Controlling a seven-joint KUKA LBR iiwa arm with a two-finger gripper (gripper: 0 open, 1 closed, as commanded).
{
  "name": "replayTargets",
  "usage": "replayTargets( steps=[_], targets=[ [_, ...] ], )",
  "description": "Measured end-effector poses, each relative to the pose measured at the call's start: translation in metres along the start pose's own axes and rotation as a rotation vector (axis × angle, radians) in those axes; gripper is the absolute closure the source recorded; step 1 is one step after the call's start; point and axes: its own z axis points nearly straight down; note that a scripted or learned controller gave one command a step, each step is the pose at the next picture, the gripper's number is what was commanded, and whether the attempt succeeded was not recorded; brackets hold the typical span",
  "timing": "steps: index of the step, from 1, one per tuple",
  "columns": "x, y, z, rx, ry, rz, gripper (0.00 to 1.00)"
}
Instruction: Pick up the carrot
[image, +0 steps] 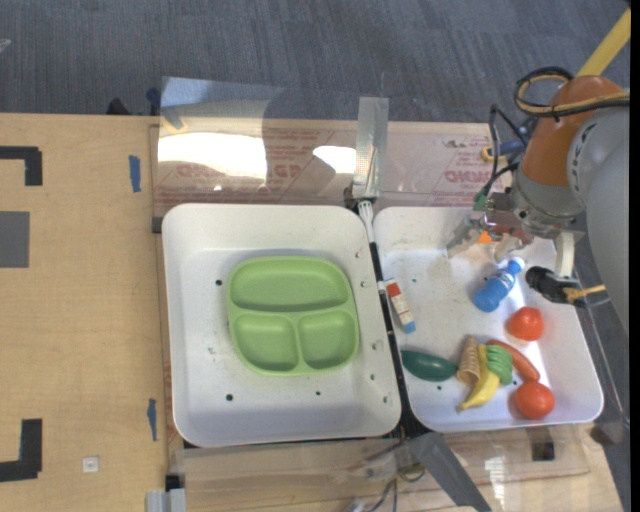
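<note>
My pincer (487, 238) hung over the far side of the right bin (437, 268), fingers spread apart with a small orange thing between them that I couldn't make out. The carrot (514, 361) lay well apart, toward the near edge, wedged among a banana (482, 389), a brown cone (468, 361) and two tomatoes (526, 323) (533, 400). A blue bottle (496, 286) stood between us. A green cucumber (427, 365) sat by the divider. The left bin (190, 330) bore a green divided plate (293, 313). Grey carpet lay beyond the bench.
</note>
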Motion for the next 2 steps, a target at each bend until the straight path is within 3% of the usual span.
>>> replayTargets(
  steps=[1,2],
  targets=[
    [-0.0001,0.0002,-0.0112,0.001,-0.005,-0.003,1.0],
    [0.0008,0.0,-0.0104,0.002,-0.004,-0.004,0.0]
  ],
)
